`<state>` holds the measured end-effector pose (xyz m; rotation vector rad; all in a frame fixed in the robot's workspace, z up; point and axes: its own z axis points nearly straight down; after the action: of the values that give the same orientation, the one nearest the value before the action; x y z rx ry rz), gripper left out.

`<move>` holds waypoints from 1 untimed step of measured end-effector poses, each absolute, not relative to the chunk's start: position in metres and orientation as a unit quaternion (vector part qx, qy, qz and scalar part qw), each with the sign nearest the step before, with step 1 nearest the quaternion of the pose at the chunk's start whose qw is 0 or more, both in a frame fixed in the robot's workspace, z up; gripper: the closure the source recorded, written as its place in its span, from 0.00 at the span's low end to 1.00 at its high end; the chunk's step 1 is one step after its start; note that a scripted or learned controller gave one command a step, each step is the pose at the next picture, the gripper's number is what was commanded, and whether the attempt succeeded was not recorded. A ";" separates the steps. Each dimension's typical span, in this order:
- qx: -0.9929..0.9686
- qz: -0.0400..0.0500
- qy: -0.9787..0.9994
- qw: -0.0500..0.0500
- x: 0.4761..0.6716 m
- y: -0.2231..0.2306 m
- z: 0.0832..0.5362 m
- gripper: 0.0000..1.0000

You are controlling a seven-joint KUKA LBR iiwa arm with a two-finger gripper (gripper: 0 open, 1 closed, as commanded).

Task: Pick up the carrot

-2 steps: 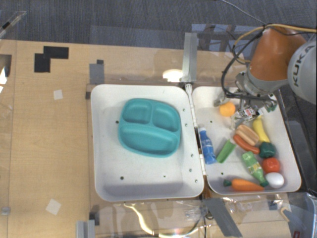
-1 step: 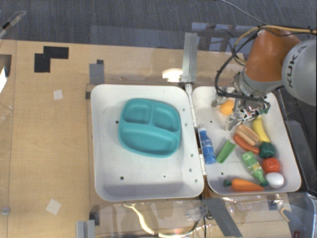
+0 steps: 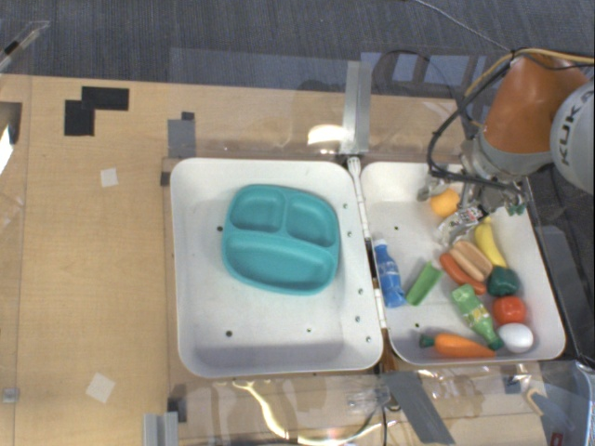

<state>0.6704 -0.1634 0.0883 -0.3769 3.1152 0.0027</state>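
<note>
Carrot [image 3: 462,346] lying at near edge of right bin [image 3: 402,342].
End effector [image 3: 468,214] low over far part of bin, well apart from carrot; finger state impossible to tell.

arm [image 3: 558,110] cut off at right edge

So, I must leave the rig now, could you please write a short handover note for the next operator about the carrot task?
Claw: low over the back of the right bin, above the hot dog and banana. Whether it is open or shut cannot be told, and no item is seen in it.
Carrot: lying at the front edge of the right bin, beside the white egg, away from the claw.
Done: no pick yet.
Left: bring the claw to the carrot, grasp it, lift it.
</note>
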 end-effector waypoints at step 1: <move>-0.121 -0.001 0.993 0.013 0.676 -0.161 0.105 1.00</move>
<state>0.6760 -0.1612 0.1046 -0.3769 3.0928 -0.0025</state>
